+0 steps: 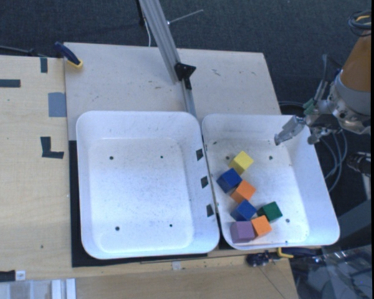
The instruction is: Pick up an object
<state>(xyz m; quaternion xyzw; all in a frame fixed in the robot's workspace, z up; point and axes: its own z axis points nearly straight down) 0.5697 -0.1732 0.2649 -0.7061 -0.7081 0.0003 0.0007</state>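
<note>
1. Yellow, blue, orange, green and purple blocks lay clustered in the right bin (311, 167), all small cubes with flat faces and crisp edges.
2. I judged them light and stiff, probably wood or hard plastic, neither fragile nor likely to deform under a pinch; smooth faces could slip if taken at a corner.
3. Best hold, in my judgement, was across two opposite flat faces of a block with free sides.
4. By that test the yellow cube (242, 162) looked the easiest: it sat at the far end of the cluster, just beyond the upper blue cube (229, 180), which it seemed to touch at one corner, its other sides open.
5. Nearer than the yellow cube, the upper orange cube (243, 192), lower blue cube (244, 210), green cube (272, 212), lower orange cube (261, 225) and purple cube (242, 231) were packed closely, leaving little room for fingers.
6. To the right of the yellow cube, and above the bin's far right rim, the jaws (291, 131) hung with nothing between them; the view was too small to tell if they were open or closed.
7. Left of the yellow cube lay the left bin (87, 185), on the pale counter (124, 73).
</note>
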